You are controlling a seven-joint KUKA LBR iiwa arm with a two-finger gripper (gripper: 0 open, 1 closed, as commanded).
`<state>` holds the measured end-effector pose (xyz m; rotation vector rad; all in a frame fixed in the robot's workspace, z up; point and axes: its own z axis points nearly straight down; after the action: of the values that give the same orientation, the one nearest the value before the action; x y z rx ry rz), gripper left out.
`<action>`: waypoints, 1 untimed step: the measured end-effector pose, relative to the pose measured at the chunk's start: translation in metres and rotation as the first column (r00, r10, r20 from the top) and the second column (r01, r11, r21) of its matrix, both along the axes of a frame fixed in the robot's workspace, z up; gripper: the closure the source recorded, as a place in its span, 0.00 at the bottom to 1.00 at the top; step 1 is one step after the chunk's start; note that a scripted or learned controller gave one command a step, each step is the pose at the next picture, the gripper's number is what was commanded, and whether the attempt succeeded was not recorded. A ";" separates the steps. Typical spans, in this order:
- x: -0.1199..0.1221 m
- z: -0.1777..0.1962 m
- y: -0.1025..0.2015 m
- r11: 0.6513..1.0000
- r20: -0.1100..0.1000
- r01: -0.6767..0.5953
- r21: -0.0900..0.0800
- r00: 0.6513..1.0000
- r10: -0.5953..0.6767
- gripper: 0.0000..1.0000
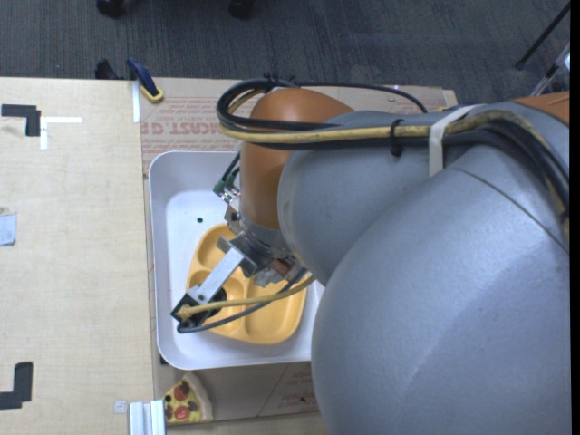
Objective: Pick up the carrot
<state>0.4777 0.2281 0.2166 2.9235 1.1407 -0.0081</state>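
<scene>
A yellow divided plate (pixel 217 252) lies in the white bin (pixel 172 207) left of centre. My arm comes in from the right and covers most of the bin and the plate's right part. The gripper (pixel 265 265) sits low over the plate's middle, under the orange band, and its tips are hidden by the wrist. Whatever lies under the arm is hidden from me.
The bin rests on brown cardboard (pixel 181 125). A pale wooden bench top (pixel 72 243) spreads to the left. A blue and yellow tool (pixel 145 80) lies beyond the bin's far corner. A toy pizza slice (pixel 181 402) lies below the bin's near edge.
</scene>
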 end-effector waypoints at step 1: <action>0.041 0.222 -0.045 0.997 0.006 0.072 0.002 0.997 -0.072 1.00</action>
<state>0.5186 0.1828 0.4390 2.9625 1.0348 0.0016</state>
